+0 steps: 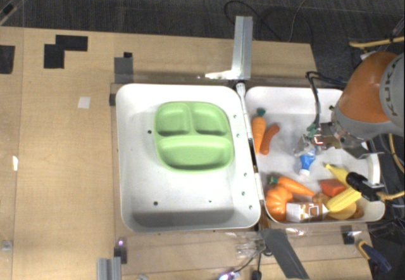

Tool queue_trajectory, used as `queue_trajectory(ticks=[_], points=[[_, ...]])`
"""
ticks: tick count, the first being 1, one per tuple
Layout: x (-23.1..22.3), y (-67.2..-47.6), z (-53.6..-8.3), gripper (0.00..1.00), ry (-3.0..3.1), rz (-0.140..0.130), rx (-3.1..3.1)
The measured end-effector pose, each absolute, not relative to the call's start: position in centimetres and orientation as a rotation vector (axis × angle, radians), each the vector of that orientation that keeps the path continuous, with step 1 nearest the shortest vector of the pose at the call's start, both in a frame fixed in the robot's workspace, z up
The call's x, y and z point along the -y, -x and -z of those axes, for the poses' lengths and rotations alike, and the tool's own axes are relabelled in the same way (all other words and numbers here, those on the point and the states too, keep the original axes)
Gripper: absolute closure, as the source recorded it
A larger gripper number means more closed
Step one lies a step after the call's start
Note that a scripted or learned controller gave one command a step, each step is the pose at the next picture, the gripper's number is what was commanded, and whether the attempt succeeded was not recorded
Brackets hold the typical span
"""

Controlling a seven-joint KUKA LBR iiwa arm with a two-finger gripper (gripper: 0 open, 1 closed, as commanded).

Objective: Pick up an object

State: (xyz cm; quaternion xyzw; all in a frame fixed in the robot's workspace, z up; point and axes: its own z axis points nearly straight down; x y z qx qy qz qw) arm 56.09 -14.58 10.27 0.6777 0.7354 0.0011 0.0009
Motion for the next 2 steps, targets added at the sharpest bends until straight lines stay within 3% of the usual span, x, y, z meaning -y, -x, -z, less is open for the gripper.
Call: queue_trajectory(ticks=[1, 2], points=[[20.6, -55.3, -16.1, 1.00, -2.118, -0.004, -2.313], [12.8, -54.6, -20.9, 1.00, -2.240, -0.006, -2.197]])
